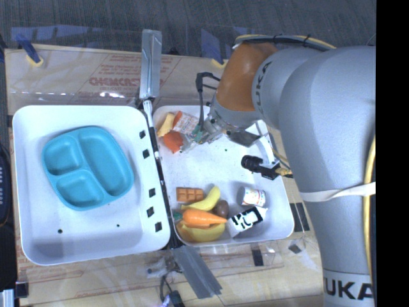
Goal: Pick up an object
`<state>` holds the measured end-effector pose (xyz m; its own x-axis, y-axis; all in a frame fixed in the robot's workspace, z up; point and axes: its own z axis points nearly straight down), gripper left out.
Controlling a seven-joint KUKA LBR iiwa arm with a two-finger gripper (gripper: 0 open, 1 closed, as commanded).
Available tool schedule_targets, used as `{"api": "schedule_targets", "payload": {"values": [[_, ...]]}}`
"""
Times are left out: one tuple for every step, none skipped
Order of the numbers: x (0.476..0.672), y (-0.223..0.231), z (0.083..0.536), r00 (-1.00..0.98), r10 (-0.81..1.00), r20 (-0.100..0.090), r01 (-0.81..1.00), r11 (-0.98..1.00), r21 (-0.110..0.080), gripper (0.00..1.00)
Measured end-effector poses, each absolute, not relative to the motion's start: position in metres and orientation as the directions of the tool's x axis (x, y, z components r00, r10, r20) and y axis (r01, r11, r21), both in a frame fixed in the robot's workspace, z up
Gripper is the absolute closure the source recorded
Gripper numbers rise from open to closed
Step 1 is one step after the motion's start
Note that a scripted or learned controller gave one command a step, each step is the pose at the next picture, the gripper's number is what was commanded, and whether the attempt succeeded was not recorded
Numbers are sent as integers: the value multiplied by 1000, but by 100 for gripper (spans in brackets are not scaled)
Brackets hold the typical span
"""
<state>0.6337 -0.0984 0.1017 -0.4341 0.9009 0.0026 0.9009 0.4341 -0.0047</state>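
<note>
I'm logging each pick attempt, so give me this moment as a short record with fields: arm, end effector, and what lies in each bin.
arm: reaches in from the right over the right bin
end effector: low at the right bin's far left corner, among a packet and a red item
left bin: blue divided plate
right bin, near side: carrot, bananas, waffle piece, small cup

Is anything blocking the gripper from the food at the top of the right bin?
Nothing visible does. The gripper is already down at the packet in the right bin's upper left corner, beside the tomato. The other food is piled at the bin's lower edge.
</note>
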Motion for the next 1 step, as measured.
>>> {"api": "schedule_targets", "payload": {"values": [[658,-101,114,-511,860,-2,860,511,2,100]]}}
